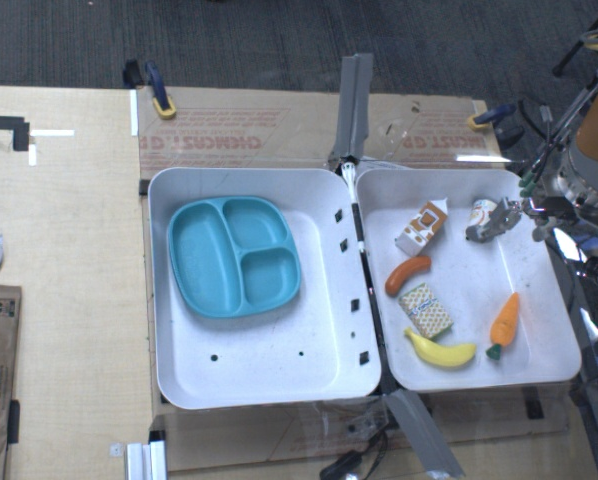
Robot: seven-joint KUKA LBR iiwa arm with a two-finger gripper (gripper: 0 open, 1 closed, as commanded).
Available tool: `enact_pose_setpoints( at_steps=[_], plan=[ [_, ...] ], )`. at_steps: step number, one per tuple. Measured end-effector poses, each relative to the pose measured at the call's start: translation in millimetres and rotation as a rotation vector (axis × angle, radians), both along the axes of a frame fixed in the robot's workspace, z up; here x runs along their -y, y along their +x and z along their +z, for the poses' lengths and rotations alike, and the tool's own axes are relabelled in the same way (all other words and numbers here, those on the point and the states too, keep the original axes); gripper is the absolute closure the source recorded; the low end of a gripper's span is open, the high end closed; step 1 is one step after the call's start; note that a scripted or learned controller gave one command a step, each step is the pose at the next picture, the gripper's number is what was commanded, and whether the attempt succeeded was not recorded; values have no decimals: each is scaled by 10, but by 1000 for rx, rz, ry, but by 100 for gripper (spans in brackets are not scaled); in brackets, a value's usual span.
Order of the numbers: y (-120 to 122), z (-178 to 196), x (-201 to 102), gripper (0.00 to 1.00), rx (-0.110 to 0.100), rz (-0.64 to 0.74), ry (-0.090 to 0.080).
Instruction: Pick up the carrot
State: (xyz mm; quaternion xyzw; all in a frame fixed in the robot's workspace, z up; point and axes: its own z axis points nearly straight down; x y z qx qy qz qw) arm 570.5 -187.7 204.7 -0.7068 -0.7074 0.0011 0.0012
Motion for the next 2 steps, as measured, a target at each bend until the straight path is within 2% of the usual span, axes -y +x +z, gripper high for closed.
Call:
enact_pose_setpoints(
  at_steps=[1,2],
  plan=[
    [-431,-1042,280,0,3,188,4],
    [-428,-949,296,100,5,184,1]
  ],
)
